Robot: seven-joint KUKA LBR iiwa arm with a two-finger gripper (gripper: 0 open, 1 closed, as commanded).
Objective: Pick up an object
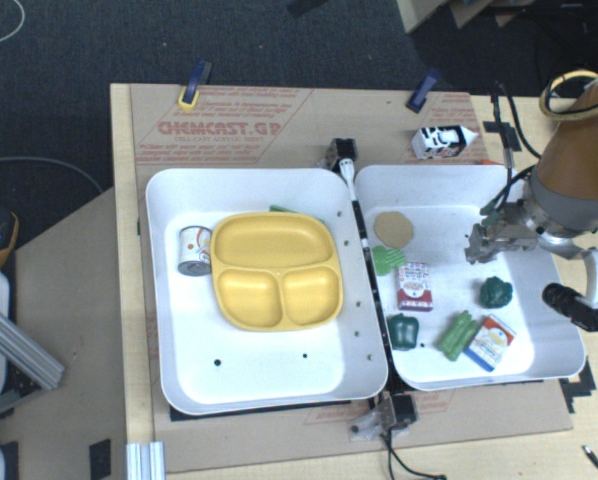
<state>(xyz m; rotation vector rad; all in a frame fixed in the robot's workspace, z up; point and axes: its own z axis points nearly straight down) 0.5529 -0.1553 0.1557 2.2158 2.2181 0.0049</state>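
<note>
The gripper (487, 245) hangs over the right bin (564, 353), near its far right side. I cannot tell if it is released or clenched, because it is small and dark from above. Nothing shows in its grasp. The grey arm with its orange band (576, 158) reaches in behind it, on the side away from the left bin (269, 388).

Just below the gripper, toward the front of the bench, sits a dark green lumpy toy (495, 291). Farther down the same way lies a white, red and blue packet (490, 343), and a green block (456, 334) is touching the packet's side. A dark green pepper (403, 331) sits beyond that, near the wall between the bins.

Out to the side of the gripper, toward the left bin, lies a tan round disc (393, 230). A light green piece (386, 259) is just under the disc, and a small red and white box (415, 286) lies beside it.

Well away from the gripper, in the left bin, a yellow tray with three parts (276, 269) lies flat. A little can (194, 250) rests right beside the tray, on the side far from the gripper.
</note>
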